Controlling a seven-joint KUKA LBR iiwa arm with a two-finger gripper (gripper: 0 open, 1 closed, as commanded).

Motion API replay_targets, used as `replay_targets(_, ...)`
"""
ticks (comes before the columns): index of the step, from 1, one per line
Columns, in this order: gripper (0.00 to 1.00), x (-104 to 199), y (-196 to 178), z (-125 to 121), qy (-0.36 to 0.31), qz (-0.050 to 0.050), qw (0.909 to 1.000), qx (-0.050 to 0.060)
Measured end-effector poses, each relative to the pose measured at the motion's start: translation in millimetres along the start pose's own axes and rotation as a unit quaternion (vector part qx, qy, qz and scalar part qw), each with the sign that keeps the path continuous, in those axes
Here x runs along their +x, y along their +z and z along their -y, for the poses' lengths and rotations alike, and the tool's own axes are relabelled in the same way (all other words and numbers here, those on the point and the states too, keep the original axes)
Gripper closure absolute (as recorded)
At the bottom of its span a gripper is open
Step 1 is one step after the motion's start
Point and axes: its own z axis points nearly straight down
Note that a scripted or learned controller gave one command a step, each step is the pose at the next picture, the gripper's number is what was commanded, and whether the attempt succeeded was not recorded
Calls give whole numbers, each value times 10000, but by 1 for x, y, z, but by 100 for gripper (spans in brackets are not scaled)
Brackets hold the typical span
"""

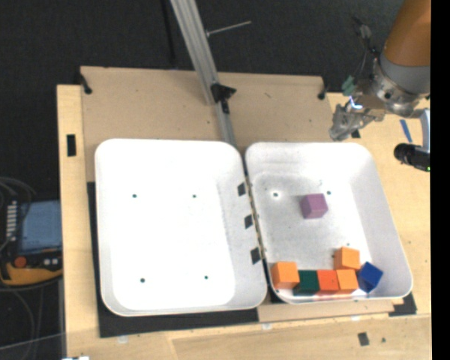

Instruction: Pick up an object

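A purple cube [313, 205] sits alone near the middle of the right bin [379, 178]. Along that bin's front wall lie several blocks: an orange one [286, 273], a green one [308, 282], further orange ones [328, 280] [347, 258], and a blue one [369, 275] at the front right corner. My gripper [348, 121] hangs above the bench just behind the right bin's back rim, well apart from all the blocks, with nothing seen between its fingers.
The left bin [112, 223] lies beside the right one. A slanted metal rail [199, 43] runs from the top down to the gap between the bins. Cables and a blue box [39, 227] sit off the bench at the left.
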Motion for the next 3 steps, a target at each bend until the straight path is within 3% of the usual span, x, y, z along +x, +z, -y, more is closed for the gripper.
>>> replay_targets(3,100,137,12,63,-52,-12,10000,24)
